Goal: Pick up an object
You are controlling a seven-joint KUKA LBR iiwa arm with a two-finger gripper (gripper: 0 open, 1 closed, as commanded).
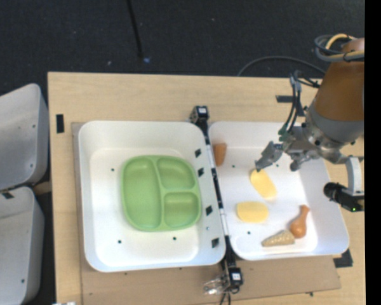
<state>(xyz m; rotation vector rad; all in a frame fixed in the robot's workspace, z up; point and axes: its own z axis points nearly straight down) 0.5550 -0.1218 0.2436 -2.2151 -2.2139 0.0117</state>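
Note:
The right bin [327,234] holds several toy foods. A pale yellow piece [263,184] lies near its middle, and a second yellow piece [252,212] sits just below it. An orange drumstick-shaped item [299,222] and a tan cone [278,238] lie toward the front. A small orange piece [220,152] rests against the bin's left wall. My gripper [282,161] hangs over the bin's upper middle, open, with nothing between its fingers. Its left fingertip [264,161] is just above the upper yellow piece.
The left bin [101,246] holds a green divided plate [160,192]. A black-clipped divider [209,189] runs between the bins. The arm's orange band and cables [340,94] rise at the right. White chairs [13,170] stand to the bench's left.

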